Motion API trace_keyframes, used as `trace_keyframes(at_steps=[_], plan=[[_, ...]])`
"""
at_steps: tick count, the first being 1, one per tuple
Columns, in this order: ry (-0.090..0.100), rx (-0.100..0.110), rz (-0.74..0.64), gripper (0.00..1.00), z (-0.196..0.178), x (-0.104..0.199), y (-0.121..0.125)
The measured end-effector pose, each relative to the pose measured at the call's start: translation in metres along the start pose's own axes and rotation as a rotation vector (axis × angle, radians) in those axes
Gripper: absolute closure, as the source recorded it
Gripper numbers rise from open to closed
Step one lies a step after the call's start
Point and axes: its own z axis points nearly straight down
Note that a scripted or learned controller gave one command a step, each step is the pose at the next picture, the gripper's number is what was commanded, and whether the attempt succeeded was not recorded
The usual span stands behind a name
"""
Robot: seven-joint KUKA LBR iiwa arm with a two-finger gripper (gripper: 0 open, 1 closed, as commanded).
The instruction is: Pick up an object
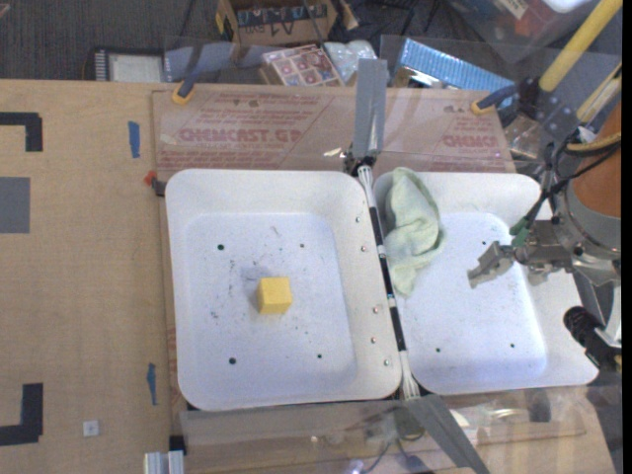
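Two bins | yellow block [276,295] left | cloth [411,227] right | gripper [486,266] state unclear | board [237,136] reads "CHEMCAST"

Cardboard box [272,13] and blue tape [133,138] beyond bench.

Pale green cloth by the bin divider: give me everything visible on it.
The pale green cloth is soft, crumpled fabric, bunched into a loose heap with folds, tapering to a narrower drooping end below. It lies in the right white bin, at that bin's upper-left corner, draped against the divider rim between the two bins. The gripper is off to its right, apart from it, not touching.
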Motion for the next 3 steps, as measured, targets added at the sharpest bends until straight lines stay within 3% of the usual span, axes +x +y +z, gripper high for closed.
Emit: trace_keyframes(at_steps=[1, 2, 3], plan=[[0.0, -0.001, -0.154, 0.0, -0.041, 0.069, 0.08], [0.0, -0.001, -0.154, 0.0, -0.041, 0.068, 0.08], [0.0, 0.001, -0.402, 0.0, 0.036, 0.019, 0.118]])
